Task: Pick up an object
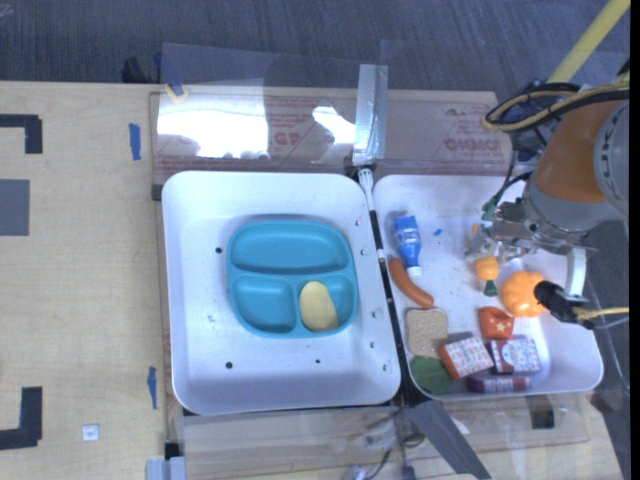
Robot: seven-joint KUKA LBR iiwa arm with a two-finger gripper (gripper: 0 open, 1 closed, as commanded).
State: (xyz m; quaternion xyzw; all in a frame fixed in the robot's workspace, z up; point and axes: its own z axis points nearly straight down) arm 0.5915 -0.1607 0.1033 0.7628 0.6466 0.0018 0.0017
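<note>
From above, we see the grey arm's gripper [497,240] low over the right bin [590,368], just above a small orange piece [486,267] lying beside an orange fruit [522,293]; we cannot tell how wide it stands. In the left bin [190,268], a blue tray [280,248] holds a yellow potato [318,306].

I see a dark grey carpet floor [300,8] at the top. The light wooden worktop [80,268] has bits of blue tape [134,140] and black marks [25,133].
</note>
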